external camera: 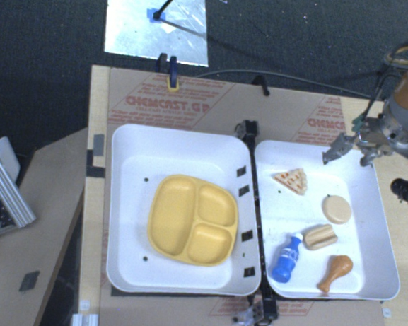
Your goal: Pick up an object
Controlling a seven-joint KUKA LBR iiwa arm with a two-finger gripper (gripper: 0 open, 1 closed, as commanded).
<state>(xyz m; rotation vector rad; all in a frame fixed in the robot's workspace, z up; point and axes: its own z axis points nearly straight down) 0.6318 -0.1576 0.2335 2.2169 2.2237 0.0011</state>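
Note:
The right bin [370,209] holds a pizza slice [291,180], a round beige cookie [336,209], a hot dog bun [319,236], a blue bottle [287,257] and a brown chicken drumstick [334,270]. My gripper [349,151] hangs over the bin's far edge, up and to the right of the pizza slice. Its two dark fingers [332,154] are spread apart with nothing between them.
The left bin [127,187] holds a yellow divided tray [192,219]. A black divider with clips [251,205] runs between the bins. A shiny metal sheet [158,18] lies beyond the bench, and an aluminium bar [0,183] stands at the left.

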